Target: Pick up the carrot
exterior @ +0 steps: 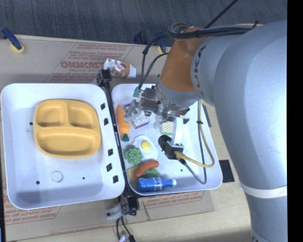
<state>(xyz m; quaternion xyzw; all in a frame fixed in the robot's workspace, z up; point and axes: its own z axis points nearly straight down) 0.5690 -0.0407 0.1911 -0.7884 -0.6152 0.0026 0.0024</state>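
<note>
Two bins are sitting on my counter [35, 44]; the carrot [121, 120] is lying by the right bin's [212, 178] left wall, the gripper [141, 107] hovering just beside it.

Carrot [120, 116] hugs the bin's left wall [114, 130]; checkered block [140, 119] crowds its right.

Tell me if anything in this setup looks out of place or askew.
A small packaged item lies on the cardboard outside both bins, just beyond the right bin. The toys, including the carrot, are crowded along that bin's left side. Nothing looks spilled or damaged.
</note>
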